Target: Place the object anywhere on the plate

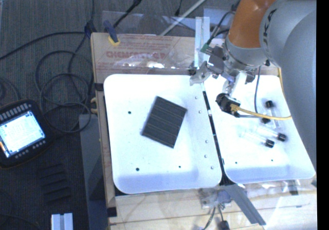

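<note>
A dark grey ridged rectangular plate (164,121) lies tilted in the middle of the left bin (121,141). Several small clear pieces with black ends lie in the right bin (257,170): one black-capped piece (268,104) near its far right, and two more black-capped pieces (280,137) (269,143) lower down. My gripper (201,74) hangs over the back edge where the two bins meet, above and to the right of the plate. I see nothing held in it.
The grey arm with its orange band (252,13) fills the upper right, over the back of the right bin. A cardboard board under clear film (144,54) lies behind the bins. A lit pendant (20,130) rests on the floor at left.
</note>
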Controlling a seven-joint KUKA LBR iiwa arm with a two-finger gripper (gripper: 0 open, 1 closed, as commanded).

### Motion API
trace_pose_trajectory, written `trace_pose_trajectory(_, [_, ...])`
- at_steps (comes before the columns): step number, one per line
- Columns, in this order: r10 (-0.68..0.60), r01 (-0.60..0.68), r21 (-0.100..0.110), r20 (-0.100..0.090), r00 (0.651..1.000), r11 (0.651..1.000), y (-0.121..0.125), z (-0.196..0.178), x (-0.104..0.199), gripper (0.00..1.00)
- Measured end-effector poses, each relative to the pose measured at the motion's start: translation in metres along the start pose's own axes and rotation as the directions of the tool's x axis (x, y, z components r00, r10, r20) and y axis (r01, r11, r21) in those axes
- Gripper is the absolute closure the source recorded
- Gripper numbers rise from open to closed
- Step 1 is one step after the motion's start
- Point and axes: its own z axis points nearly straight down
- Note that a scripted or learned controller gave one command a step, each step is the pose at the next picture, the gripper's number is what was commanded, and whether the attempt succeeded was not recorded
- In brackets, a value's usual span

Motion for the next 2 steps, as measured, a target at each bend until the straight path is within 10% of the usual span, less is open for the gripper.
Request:
trace_pose_trajectory(1, [-0.313,0.313,-0.002,-0.002,0.950,0.950,-0.035,-0.031,-0.093,0.00])
trace_pose_trajectory(2, [-0.310,0.310,0.000,-0.004,0.951,0.951,-0.052,0.039,-0.027,0.00])
